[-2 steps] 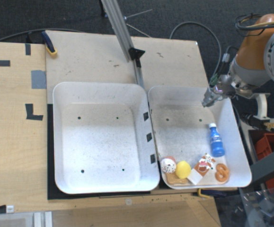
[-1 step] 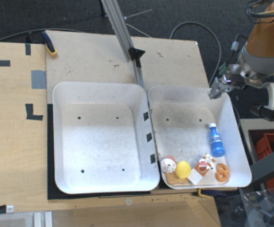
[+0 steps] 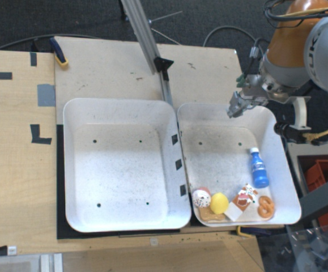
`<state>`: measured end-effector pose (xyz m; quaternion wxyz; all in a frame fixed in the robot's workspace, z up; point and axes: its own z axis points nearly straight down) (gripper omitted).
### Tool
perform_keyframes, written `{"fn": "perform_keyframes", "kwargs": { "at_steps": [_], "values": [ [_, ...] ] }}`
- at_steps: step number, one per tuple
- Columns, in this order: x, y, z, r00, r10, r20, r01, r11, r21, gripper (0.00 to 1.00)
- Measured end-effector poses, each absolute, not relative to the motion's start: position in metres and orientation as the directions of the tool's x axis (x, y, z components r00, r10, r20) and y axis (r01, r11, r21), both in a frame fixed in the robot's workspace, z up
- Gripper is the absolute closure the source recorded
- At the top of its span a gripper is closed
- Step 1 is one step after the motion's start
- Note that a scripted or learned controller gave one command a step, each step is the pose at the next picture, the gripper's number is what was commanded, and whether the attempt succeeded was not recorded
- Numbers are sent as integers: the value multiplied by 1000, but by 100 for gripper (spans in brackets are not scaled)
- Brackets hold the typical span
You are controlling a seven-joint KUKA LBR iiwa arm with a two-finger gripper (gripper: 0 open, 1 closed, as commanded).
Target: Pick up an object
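Gripper, finger state indiscernible, above right white plastic bin; clustered items—blue bottle, yellow ball—against the near wall risk a missed grasp.

bench: light wood top, two shallow white bins side by side on a dark mat. left bin and right bin touch along the middle edge. grey tape patch and dark tape strips on the left panel
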<state>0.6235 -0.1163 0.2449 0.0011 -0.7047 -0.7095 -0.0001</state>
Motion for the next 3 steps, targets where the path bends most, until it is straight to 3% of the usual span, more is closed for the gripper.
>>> {"fn": "perform_keyframes", "kwargs": {
  "at_steps": [3],
  "values": [
    [651,41,240,-7,1000,2,1000,7,0,100]
  ]
}}
